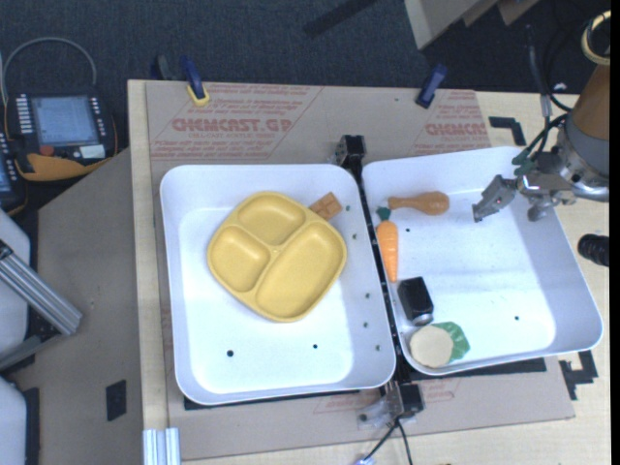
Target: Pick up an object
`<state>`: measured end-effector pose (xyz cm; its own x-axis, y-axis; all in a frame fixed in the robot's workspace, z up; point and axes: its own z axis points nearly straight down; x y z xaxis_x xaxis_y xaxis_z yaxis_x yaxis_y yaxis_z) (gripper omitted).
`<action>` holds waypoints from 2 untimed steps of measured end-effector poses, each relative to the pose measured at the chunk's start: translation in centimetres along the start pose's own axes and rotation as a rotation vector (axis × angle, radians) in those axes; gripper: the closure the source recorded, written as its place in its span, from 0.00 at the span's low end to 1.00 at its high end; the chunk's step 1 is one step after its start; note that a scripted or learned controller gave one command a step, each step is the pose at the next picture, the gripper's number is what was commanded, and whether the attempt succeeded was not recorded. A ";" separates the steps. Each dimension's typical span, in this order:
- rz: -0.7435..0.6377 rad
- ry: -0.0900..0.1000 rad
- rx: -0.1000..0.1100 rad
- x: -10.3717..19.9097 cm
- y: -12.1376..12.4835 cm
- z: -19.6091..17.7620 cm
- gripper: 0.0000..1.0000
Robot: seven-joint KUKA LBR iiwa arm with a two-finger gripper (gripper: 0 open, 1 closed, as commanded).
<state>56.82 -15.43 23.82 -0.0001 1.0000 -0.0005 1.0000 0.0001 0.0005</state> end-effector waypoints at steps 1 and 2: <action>0.001 0.002 0.007 -0.5 -0.5 4.5 0.00; 0.001 0.001 0.002 -0.7 -0.6 10.5 0.00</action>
<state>56.26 -16.15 13.33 0.0008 1.0000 0.0005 1.0000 -0.0008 -0.0017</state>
